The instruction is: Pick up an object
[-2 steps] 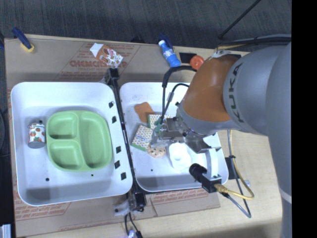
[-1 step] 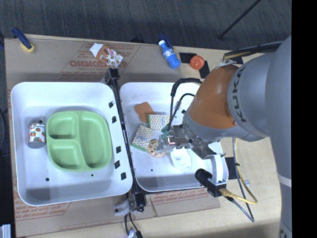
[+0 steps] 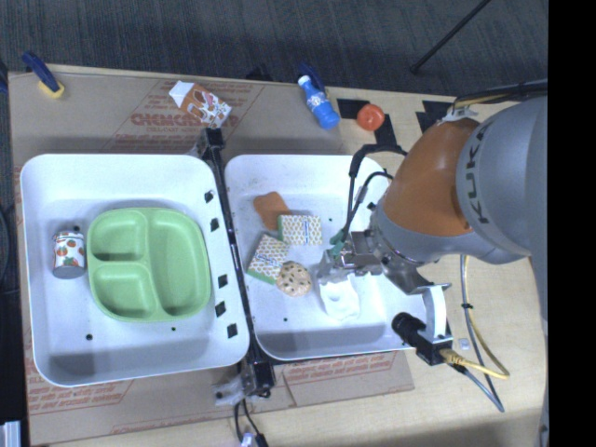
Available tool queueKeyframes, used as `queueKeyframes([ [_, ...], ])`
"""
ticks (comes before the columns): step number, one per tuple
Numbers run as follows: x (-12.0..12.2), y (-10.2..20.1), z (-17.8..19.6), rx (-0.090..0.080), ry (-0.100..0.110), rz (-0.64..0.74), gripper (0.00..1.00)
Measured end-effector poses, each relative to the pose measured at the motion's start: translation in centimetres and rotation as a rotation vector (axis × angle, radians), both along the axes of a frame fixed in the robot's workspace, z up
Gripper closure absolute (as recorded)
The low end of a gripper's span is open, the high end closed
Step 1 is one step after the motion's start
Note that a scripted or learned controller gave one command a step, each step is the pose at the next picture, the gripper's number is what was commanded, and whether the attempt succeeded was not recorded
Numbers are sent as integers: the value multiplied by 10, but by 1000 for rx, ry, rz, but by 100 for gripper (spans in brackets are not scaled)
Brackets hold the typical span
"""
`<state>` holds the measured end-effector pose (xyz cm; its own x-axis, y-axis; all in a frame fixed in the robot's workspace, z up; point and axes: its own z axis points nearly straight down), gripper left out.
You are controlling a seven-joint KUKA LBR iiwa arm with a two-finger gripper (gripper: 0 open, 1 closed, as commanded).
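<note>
- Closest to me along the bottom edge is the cardboard sheet [image 3: 345, 380] under both bins, with a black cable clip thing [image 3: 250, 380] where the bins meet.
- On my feed the arm [image 3: 466, 189] comes in from the right, orange band over the right bin [image 3: 279, 338].
- The gripper [image 3: 337, 261] is down low in that bin, right above a white object [image 3: 339, 298] that sits just below it. Honestly I can't tell how the gripper is set, too much metal clutter there, and I don't see anything clamped in it.
- Just left of the gripper: a round cookie [image 3: 294, 277], touching a green-and-white patterned packet [image 3: 268, 257]. A second patterned packet [image 3: 302, 230] sits a bit further up, and an orange-brown block [image 3: 271, 209] beyond that.
- Left bin [image 3: 47, 343] has a green divided plate [image 3: 149, 264] in the middle and a small can [image 3: 68, 252] by its left wall.
- Far side, outside the bins: a blue bottle [image 3: 318, 102], an orange ball [image 3: 371, 115], a crumpled wrapper [image 3: 199, 104], and a blue-and-yellow clamp [image 3: 43, 74] at the far left corner.
</note>
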<state>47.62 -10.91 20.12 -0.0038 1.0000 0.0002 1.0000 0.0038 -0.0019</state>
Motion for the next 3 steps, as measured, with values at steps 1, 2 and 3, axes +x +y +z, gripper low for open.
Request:
queueKeyframes([
  [1, 0, -11, 2, 0, -1, 0, 100],
  [2, 0, -49, 5, 0, -1, 0, 100],
  [3, 1, -13, 56, 0, -2, 2, 100],
])
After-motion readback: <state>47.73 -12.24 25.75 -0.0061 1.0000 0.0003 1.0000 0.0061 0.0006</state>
